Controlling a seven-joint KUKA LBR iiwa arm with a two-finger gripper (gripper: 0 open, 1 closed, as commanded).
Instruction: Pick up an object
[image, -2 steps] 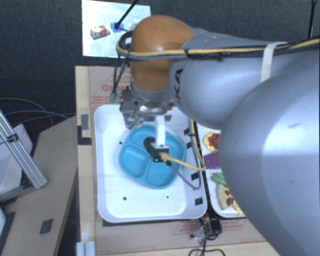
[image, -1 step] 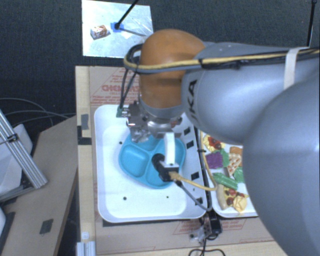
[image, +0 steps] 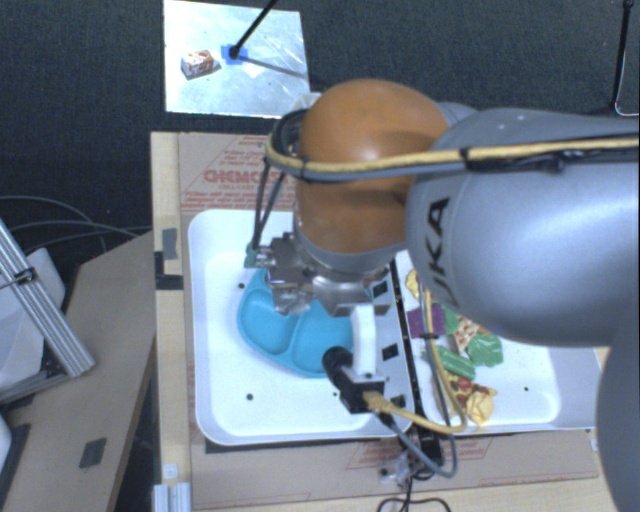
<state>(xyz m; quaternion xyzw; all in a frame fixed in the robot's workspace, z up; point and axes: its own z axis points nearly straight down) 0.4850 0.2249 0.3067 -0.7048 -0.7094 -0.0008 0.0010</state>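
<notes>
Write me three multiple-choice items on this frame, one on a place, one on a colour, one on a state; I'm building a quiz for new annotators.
1. Which bin holds the blue object?
A. left bin
B. right bin
C. neither, it lies on the bench

2. What colour is the band above the arm's wrist?
A. green
B. orange
C. white

3. How does the blue object lie?
A. hanging in the air above the bins
B. on the bin floor, partly covered by the arm's wrist
C. propped upright on the bin's rim

Answers: 1 A, it lies on the left bin floor. 2 B, the orange band bulges above the wrist. 3 B, the wrist overlaps its upper right part.
</notes>
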